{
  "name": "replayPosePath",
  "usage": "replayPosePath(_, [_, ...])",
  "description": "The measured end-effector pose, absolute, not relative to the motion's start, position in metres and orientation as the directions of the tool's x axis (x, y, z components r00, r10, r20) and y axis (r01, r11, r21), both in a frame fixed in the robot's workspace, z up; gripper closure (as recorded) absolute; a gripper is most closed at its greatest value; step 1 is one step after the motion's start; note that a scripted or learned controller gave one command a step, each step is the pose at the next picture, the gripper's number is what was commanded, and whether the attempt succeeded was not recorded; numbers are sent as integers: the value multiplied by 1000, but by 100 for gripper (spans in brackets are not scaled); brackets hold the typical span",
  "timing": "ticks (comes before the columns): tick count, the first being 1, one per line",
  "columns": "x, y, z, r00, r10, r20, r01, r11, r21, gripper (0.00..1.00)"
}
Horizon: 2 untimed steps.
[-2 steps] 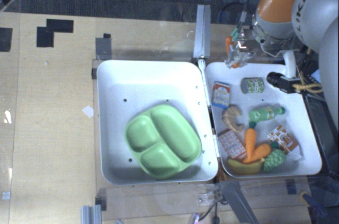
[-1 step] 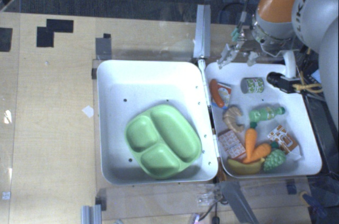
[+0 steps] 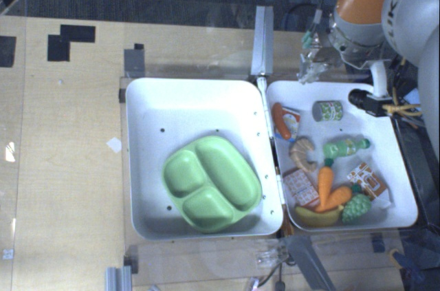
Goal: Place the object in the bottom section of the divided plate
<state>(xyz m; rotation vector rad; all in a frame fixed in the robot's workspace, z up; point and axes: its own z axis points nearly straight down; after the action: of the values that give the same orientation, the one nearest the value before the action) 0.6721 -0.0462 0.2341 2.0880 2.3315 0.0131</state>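
Bench: two bins (image 3: 137,145), one plate (image 3: 212,183), two carrots (image 3: 330,192).

The green divided plate (image 3: 212,181) looks like smooth matt plastic, the white bins (image 3: 144,145) glossy, the bench (image 3: 62,166) pale wood.

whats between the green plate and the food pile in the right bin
In the camera view, bare white floor of the left bin, then the two bins' adjoining walls, separate the green divided plate from the food items.
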Motion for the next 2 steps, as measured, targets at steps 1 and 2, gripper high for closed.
replayPosePath(1, [594,-1,184,25,1000,1,1000,-25,2,100])
replayPosePath(2, [556,5,219,64,998,2,998,-64,4,100])
